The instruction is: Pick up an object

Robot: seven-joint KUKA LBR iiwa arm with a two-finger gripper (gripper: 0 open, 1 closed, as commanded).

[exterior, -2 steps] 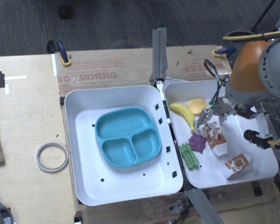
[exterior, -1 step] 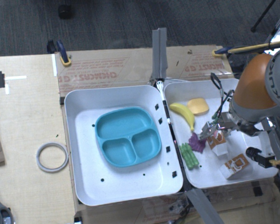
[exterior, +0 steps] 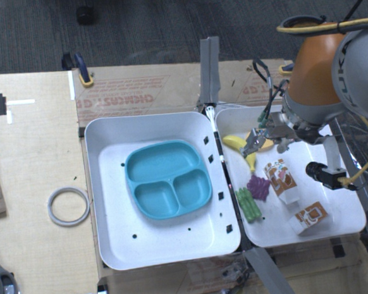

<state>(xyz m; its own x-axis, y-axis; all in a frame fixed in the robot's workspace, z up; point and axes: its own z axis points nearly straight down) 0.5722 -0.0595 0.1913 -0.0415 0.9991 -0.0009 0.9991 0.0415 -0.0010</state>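
The banana point(exterior: 236, 143) looks like the obj being gone for. It lies in the right bin point(exterior: 342, 222), near that bin's far-left corner, w/ its yellow tail running down toward the purple grape bunch point(exterior: 259, 186). The gripper point(exterior: 255, 144) is right on top of the banana's right half, dark fingers pointing down-left into it. Can't tell if those fingers are apart or together, they're a dark blur against the fruit, so no saying whether anything is actually caught.

Rest of the right bin: green veg piece point(exterior: 249, 204) by the left wall, a small snack carton point(exterior: 281, 178) mid-bin, another small box point(exterior: 310, 216) toward the near edge. The left bin point(exterior: 104, 181) holds a blue divided plate point(exterior: 167, 179). Out on the table point(exterior: 26, 162), a ring of tape point(exterior: 68, 205) sits left of the bins.

What could go wrong, imo: the banana is curved and smooth, and it's tucked close to the bin's wall, so a grip landing off-centre may just roll it or squirt it out sideways. A finger could also hit the wall and stop short. If the arm lifts w/ a poor pinch, the fruit prob drops back, maybe onto the grapes.
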